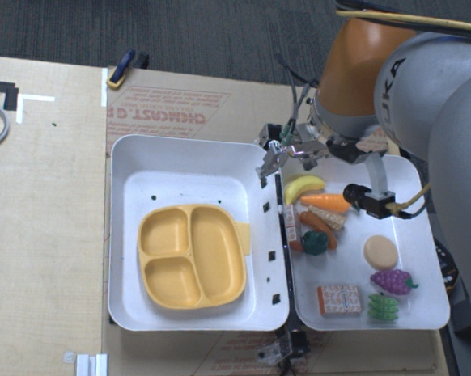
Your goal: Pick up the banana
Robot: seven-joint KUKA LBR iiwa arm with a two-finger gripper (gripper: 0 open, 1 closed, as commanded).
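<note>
The yellow banana (303,186) lies near the far left corner of the right bin (426,239), resting against an orange carrot (325,202). My gripper (280,153) hangs below the orange wrist band, over the far end of the wall between the two bins. It is just up and to the left of the banana. Nothing is visibly held in it. The arm's grey body covers the right bin's far right corner.
A yellow divided plate (191,255) sits in the left bin (130,183). The right bin also holds a sausage (318,222), a dark green vegetable (315,242), a tan bun (380,252), purple grapes (392,280), a green item (383,307) and a small box (339,298).
</note>
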